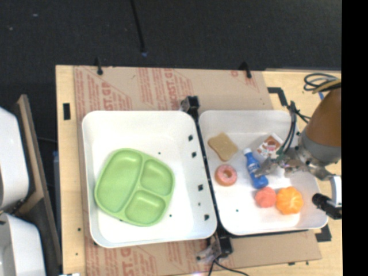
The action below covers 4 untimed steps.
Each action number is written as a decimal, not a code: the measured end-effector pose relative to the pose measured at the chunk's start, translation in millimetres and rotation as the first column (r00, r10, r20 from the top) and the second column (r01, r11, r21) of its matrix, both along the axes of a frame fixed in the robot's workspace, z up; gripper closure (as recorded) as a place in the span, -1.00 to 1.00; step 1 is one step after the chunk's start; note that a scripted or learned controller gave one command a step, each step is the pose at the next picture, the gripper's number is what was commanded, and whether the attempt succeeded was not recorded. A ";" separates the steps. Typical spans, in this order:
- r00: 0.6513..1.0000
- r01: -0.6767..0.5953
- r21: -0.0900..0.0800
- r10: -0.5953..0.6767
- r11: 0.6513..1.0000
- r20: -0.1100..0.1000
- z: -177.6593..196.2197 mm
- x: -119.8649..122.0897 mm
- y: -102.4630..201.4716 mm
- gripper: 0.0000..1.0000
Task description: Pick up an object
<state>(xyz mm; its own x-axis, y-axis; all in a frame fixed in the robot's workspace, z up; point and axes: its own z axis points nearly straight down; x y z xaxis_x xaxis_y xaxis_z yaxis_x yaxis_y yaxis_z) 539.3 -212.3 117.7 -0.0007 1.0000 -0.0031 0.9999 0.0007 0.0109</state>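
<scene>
The right bin (241, 217) holds several objects. A tan slice of toast (222, 146) lies toward the back, with a pink donut (226, 175) in front of it. A blue bottle (254, 169) lies in the middle, and a red and white packet (269, 145) sits behind it to the right. A reddish ball (265, 198) and an orange fruit (289, 200) rest side by side near the front. My gripper (273, 165) hangs low over the bin, just right of the blue bottle and in front of the packet. Nothing can be seen held in it.
The left bin (115, 125) holds a green divided plate (134, 187). My arm (324, 132) reaches in over the right bin's right edge. Black clips (190, 104) mark where the two bins meet. Cables (318, 81) lie at the back right.
</scene>
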 end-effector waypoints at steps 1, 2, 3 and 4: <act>1.000 0.001 0.000 -0.001 1.000 0.002 9.8 0.8 -0.6 1.00; 1.000 0.001 0.001 -0.001 1.000 -0.005 69.7 0.2 -9.0 1.00; 1.000 0.001 0.002 -0.001 1.000 -0.009 83.7 0.5 -9.8 1.00; 1.000 -0.003 0.004 0.003 1.000 -0.010 79.3 11.8 40.8 1.00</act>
<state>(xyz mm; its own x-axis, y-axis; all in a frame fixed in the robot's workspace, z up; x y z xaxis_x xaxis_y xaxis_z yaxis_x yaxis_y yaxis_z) 551.0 -171.5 197.0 -0.0035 1.0000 0.0007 1.0000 0.0035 0.0013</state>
